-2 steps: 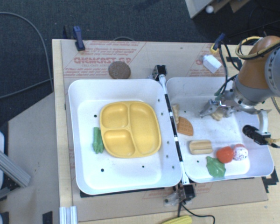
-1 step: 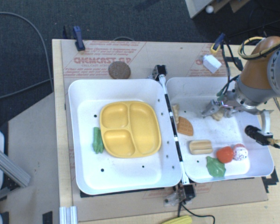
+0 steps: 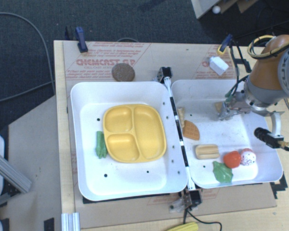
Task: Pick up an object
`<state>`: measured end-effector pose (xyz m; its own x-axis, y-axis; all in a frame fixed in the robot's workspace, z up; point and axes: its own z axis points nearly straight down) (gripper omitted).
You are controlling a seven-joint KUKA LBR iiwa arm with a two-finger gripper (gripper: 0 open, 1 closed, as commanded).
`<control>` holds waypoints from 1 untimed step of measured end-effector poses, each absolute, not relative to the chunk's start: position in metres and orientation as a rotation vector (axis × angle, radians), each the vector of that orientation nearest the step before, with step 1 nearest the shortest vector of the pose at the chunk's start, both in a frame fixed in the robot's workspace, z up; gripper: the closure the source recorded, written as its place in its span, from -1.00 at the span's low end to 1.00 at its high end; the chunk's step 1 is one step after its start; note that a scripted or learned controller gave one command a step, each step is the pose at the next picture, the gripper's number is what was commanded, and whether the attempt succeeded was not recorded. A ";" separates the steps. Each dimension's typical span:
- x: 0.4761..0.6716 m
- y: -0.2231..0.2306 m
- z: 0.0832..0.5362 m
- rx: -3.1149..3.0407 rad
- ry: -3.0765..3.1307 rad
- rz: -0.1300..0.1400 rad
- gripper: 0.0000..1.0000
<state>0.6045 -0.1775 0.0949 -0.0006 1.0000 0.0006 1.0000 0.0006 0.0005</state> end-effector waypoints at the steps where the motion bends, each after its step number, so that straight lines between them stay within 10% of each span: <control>1: 0.604 -0.177 0.095 -2.221 -2.221 -0.001 -1.00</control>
